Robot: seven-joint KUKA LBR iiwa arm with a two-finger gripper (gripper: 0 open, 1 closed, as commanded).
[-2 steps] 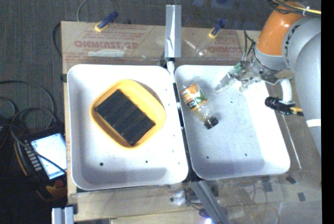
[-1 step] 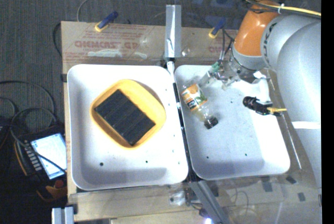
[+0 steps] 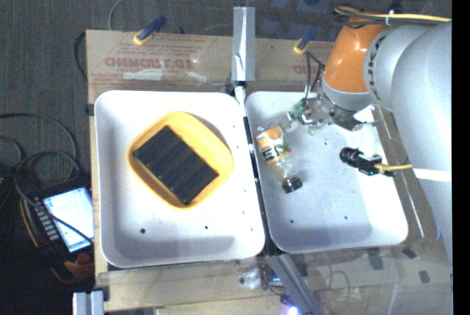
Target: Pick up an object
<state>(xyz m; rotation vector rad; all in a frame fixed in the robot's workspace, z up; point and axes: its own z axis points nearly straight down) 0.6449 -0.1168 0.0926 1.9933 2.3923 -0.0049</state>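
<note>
A clear plastic bottle (image 3: 275, 152) with an orange label and a black cap lies on its side in the right bin (image 3: 345, 222), near that bin's left wall, with the cap pointing toward the front. My gripper (image 3: 307, 114) is low over the back of the right bin, just behind and to the right of the bottle's base. In the left bin (image 3: 121, 229) a yellow dish (image 3: 213, 141) holds a black ridged block (image 3: 176, 164).
The grey arm with its orange band (image 3: 351, 67) covers the back right corner of the right bin. A metal divider post (image 3: 243, 49) stands between the bins at the back. Cardboard (image 3: 154, 60) lies behind the left bin.
</note>
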